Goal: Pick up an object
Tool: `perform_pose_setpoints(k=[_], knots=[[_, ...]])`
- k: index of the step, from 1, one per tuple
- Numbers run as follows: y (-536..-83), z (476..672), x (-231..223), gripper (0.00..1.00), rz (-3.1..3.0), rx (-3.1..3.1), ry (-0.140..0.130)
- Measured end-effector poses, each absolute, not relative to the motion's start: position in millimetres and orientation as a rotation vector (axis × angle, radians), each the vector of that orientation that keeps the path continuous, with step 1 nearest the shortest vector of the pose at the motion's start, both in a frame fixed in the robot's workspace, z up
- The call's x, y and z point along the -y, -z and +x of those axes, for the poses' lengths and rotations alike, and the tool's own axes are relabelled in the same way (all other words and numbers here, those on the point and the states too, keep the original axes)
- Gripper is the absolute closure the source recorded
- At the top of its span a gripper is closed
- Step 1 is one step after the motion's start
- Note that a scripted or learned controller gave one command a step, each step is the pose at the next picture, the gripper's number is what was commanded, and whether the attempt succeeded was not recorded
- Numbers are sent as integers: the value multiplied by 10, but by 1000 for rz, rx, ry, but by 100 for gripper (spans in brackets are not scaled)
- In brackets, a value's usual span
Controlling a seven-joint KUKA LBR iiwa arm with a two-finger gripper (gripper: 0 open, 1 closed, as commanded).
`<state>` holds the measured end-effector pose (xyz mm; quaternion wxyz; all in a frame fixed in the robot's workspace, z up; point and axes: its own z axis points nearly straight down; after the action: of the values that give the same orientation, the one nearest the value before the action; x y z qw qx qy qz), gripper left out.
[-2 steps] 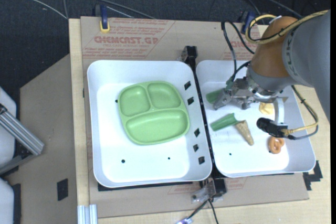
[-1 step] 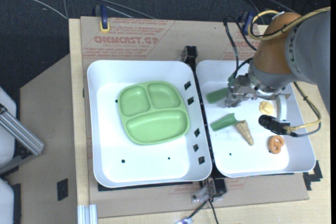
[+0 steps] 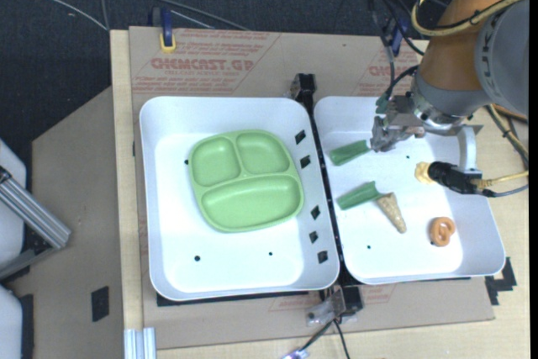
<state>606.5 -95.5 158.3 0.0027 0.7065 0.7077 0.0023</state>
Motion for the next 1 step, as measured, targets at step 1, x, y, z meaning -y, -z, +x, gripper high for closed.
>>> perform_pose_setpoints(k=[1], knots=[[-2049, 6028, 1005, 100, 2218, -2219, -6]])
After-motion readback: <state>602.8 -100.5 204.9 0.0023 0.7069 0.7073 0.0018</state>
